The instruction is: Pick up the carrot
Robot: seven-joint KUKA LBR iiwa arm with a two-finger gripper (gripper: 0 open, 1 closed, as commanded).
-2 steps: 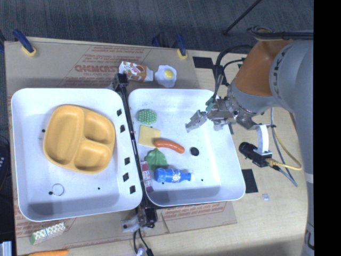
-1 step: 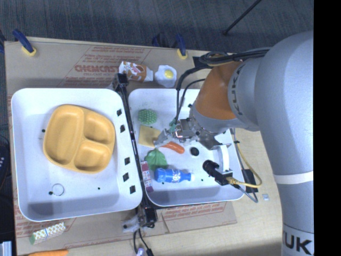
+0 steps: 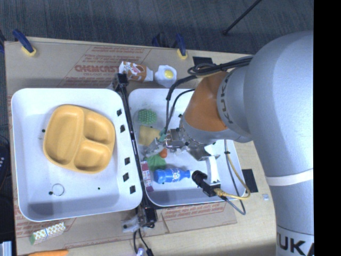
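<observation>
- Camera view caught the carrot [image 3: 161, 154] as a small orange piece with green at its left, lying in the right bin [image 3: 176, 199] near that bin's left wall, about midway along it.
- The gripper [image 3: 169, 141] hung just above the carrot, close to it; whether its fingers were spread or pressed together could not be told, and no carrot showed between them.
- A blue bottle [image 3: 171, 175] lay on its side just in front of the carrot, toward the bin's front edge.
- A yellow piece [image 3: 147, 135] sat just behind the carrot, and a green dotted item [image 3: 147, 116] lay further toward the bin's back edge.
- The arm [image 3: 277, 105], grey with an orange band, covered the right half of that bin.
- The left bin [image 3: 24, 159] carried a yellow divided plate [image 3: 79, 138] near its middle.
- A white and yellow toy egg [image 3: 166, 74] rested on the bench beyond the right bin's back edge.
</observation>
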